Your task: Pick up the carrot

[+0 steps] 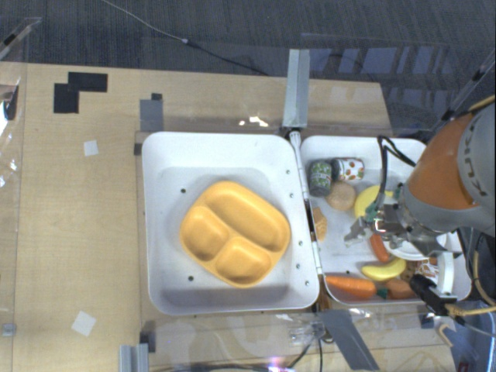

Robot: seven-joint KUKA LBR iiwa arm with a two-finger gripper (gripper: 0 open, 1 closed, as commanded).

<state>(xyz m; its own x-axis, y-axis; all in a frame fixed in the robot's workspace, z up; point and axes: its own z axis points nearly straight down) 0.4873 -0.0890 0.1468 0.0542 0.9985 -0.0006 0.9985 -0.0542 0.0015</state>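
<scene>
Here the carrot point(350, 287) lies lengthwise along the right bin's point(341, 235) near wall.

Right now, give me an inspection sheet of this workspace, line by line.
Surface: wooden bench bearing two white bins, left bin and right bin, side by side.
Job's things: carrot lies along the right bin's near edge, apart from the gripper.
Clutter: yellow sectioned tray in the left bin; in the right bin a banana, a small can, a jar, a round tan piece and a yellow piece.
Grippers: gripper sits low over the right bin, above the carrot in the view.
Cables: black cable runs by the arm; another crosses the dark floor.
Surroundings: black markers on the bench.
</scene>
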